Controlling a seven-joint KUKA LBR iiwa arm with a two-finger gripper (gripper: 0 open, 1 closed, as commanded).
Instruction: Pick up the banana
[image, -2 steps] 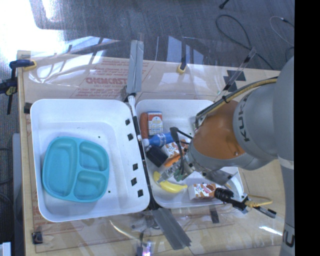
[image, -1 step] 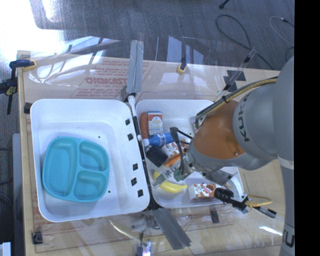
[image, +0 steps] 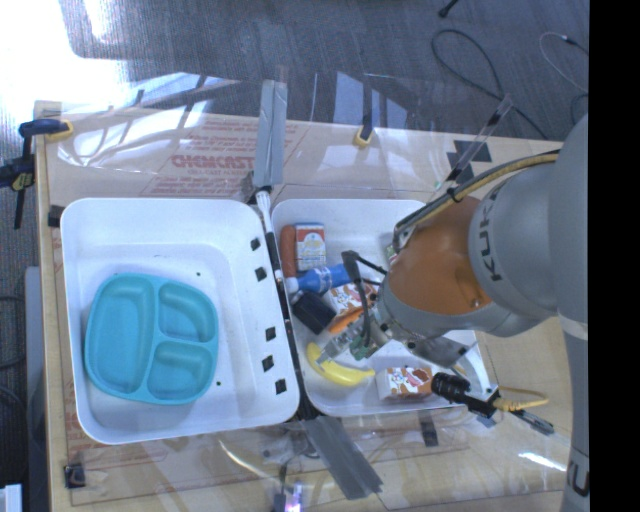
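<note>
Banana (image: 338, 371) lies at the right bin's (image: 345, 212) front-left, gripper (image: 362, 340) just above it, finger state not discernible; looks light, curved, smooth-skinned, bruisable; best pinched across mid-body.

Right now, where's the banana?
The banana lies near the front edge of the right bin, just below the gripper and left of a small carton.

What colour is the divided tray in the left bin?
Light blue; the divided tray lies flat in the left bin, plain in the camera view.
</note>
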